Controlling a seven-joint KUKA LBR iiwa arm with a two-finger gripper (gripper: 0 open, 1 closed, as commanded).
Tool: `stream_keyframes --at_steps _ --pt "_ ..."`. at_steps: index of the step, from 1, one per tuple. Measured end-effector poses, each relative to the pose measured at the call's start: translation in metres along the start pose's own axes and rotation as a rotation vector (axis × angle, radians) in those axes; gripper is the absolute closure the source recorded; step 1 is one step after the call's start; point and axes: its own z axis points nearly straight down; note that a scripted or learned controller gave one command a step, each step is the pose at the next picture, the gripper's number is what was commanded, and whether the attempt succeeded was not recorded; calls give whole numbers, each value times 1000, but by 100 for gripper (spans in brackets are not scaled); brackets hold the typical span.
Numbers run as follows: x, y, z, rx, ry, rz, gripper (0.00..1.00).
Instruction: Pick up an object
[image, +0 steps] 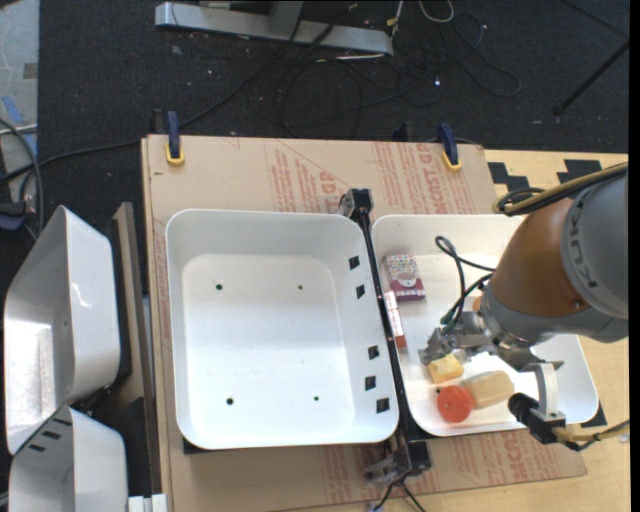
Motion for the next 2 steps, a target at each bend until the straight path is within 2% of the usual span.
stream_keyframes --at_steps 1,2 --pt "74 95 -97 -19 0 -16 100" --pt "137 75 -90 2 0 -10 100"
